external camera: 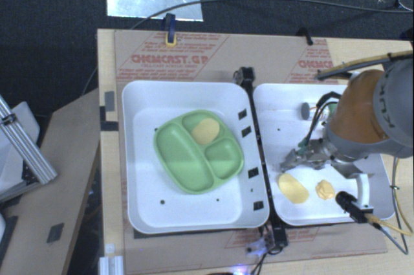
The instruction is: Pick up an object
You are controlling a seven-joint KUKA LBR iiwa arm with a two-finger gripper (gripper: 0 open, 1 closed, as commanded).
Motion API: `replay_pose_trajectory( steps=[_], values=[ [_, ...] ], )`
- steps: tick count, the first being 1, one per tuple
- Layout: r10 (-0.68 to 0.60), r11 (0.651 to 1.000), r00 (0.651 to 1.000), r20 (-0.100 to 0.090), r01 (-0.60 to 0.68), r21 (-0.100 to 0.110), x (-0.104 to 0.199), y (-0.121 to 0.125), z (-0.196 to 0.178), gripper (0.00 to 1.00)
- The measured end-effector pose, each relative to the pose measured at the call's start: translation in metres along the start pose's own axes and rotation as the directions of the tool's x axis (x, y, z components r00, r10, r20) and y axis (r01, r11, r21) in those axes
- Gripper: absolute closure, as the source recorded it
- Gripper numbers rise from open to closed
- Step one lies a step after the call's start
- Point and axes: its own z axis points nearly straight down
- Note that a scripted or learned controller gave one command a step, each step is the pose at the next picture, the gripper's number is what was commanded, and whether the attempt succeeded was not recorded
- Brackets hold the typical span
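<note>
Hovering low in the right bin, the end effector sits just above and to the left of two yellow objects. How far it is open cannot be told at this resolution, and nothing shows held in it.

Candidate objects:
- Flat yellow piece, near the front edge of the right bin, close to the divider between the bins. It is the nearest to the end effector.
- Small yellow lump, just beside the flat piece toward the right edge of the table.
- Small grey object, near the rear edge of the right bin.
- Pale yellow item, resting in the rear compartment of the green divided plate in the left bin, well apart from the arm.

Recommended procedure, judged from this layout:
1. Select the flat yellow piece; it calls for the shortest travel.
2. Centre the end effector over the piece before descending, keeping clear of the divider wall.
3. Descend until nearly touching the bin floor; the piece looks low and could slip out from under a shallow grasp.
4. Close, then lift straight up and verify the piece rises with it.
</note>
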Motion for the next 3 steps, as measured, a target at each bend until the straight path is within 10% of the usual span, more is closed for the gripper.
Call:
replay_pose_trajectory(
  steps=[1,3],
  values=[
    [0.001,1.000,1.000,0.001,-0.001,-0.004,0.000,0.001,-0.012,1.00],
    [-0.003,1.000,1.000,0.003,0.003,-0.009,0.003,0.002,-0.115,1.00]
  ],
)
